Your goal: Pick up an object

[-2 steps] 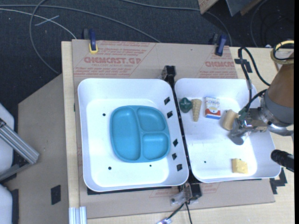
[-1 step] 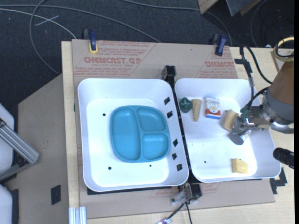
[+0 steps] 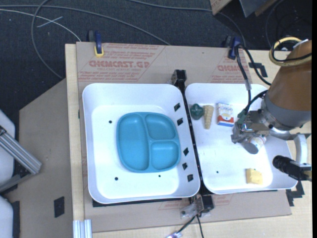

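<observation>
Trouble looked likely: the tool (image 3: 246, 137), its grip impossible to judge, hung between the carton (image 3: 225, 114) and the yellow block (image 3: 254, 176), over neither.

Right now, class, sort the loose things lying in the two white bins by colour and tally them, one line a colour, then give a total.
Blue: 1, the divided tray in the left bin
Dark green: 1, a small item in the right bin
Tan: 1, a cone-shaped piece
White, red and blue: 1, a small box
Yellow: 1, a block
Total: 5
</observation>
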Tool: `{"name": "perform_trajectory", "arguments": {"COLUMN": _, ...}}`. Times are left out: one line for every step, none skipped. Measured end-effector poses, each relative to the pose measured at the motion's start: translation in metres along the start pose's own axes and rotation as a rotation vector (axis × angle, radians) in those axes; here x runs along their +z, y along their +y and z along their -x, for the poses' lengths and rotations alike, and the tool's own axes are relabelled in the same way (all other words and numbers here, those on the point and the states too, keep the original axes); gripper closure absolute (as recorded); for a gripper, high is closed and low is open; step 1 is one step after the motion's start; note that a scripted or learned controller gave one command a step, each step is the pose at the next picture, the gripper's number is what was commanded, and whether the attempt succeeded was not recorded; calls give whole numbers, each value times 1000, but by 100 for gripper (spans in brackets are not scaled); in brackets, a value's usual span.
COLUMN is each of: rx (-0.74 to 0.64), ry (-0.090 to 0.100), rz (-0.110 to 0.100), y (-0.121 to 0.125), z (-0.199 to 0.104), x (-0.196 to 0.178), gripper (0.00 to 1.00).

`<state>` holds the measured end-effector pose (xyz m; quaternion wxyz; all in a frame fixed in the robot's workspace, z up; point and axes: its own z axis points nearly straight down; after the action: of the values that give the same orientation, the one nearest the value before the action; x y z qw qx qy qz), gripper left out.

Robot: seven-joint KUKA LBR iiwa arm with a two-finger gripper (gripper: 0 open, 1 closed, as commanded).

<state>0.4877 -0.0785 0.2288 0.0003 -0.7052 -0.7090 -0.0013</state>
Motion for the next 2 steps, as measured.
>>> {"name": "perform_trajectory", "arguments": {"rx": 0, "ry": 1, "rz": -3, "y": 3, "z": -47, "x": 6, "gripper": 100}}
{"name": "perform_trajectory", "arguments": {"rx": -1, "ry": 0, "rz": 1, "y": 17, "z": -98, "x": -5, "gripper": 100}}
